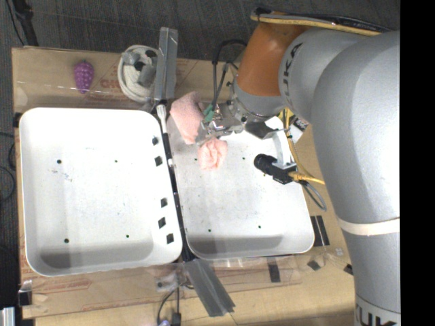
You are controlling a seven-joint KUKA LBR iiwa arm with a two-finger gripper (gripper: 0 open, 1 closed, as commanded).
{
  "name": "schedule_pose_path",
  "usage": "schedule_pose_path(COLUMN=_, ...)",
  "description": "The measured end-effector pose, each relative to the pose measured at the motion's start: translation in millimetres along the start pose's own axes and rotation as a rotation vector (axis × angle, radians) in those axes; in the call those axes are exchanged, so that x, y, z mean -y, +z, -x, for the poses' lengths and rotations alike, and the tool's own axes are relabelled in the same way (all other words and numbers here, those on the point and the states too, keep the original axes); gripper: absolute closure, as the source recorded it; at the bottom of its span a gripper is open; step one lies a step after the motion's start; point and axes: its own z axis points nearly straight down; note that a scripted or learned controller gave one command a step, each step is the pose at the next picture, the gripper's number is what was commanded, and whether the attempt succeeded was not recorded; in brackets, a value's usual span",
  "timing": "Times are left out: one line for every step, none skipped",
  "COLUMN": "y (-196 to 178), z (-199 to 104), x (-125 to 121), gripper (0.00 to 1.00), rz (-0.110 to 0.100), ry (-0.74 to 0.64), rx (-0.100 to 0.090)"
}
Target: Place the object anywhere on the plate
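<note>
A pale pink plate (184, 116) leans tilted against the far left corner of the right bin (245, 216). Just to its right and nearer lies a small pink lumpy object (212, 154) on the bin floor. My gripper (216, 125) hangs directly over the top of that object, between it and the plate's right edge. The wrist hides where the gripper meets the object, so I cannot tell whether they touch. The grey arm with its orange band covers the bin's far right side.
The left bin (88, 189) lies beside the right one, with black clips (163, 182) along the shared wall. Behind the bins are a purple grape-like toy (83, 75), a white coil (138, 70) and a grey upright bar (165, 63). A black part (270, 167) sticks out near the wrist.
</note>
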Motion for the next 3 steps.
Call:
schedule_pose_path(y=-40, z=-1, x=0, gripper=1.00, rz=0.002, ry=-0.007, rx=0.001)
schedule_pose_path(y=-35, z=-59, x=-5, gripper=1.00, rz=-0.001, ry=-0.413, rx=0.001)
schedule_pose_path(y=-45, z=-109, x=-14, gripper=1.00, rz=0.003, ry=-0.819, rx=0.004)
